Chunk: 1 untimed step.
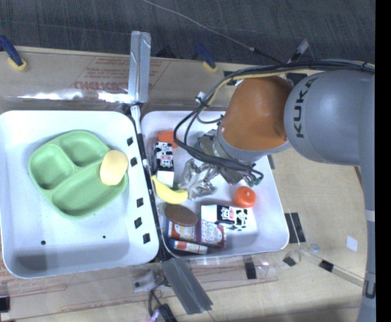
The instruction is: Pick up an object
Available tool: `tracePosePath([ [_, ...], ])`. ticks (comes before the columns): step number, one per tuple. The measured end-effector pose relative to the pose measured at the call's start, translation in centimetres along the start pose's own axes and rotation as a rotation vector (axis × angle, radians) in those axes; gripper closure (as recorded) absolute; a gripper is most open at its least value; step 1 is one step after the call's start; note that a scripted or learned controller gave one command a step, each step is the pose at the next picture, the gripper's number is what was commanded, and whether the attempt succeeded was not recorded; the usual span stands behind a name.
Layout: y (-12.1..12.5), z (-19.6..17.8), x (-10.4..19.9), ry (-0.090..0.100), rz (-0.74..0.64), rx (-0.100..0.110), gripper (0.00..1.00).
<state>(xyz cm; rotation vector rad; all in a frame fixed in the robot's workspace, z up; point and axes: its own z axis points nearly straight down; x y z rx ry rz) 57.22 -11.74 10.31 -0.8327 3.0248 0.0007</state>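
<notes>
My gripper [198, 176] reaches down into the right bin [274, 213] from under the orange wrist band, its metal fingers hanging over the bin's middle. A yellow banana [170, 192] lies just left of the fingers, close to them. A cow-print milk carton [163, 157] stands near the bin's left wall, and a second one [230, 217] lies toward the front. A small orange-red fruit [245, 196] sits right of the gripper. A brown-lidded jar [182, 215] and a red packet [205, 233] lie at the front. I see nothing between the fingers.
The left bin [21, 247] holds a green divided plate [74, 173] with a yellow lemon-like object [113, 168] on its right edge. A metal divider [139, 66] stands between the bins at the back. The arm's bulk covers the right bin's back right.
</notes>
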Motion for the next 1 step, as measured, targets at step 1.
tracePosePath([
  [1,-0.94,-4.40,-5.52,0.000,0.342,0.002,1.00],
])
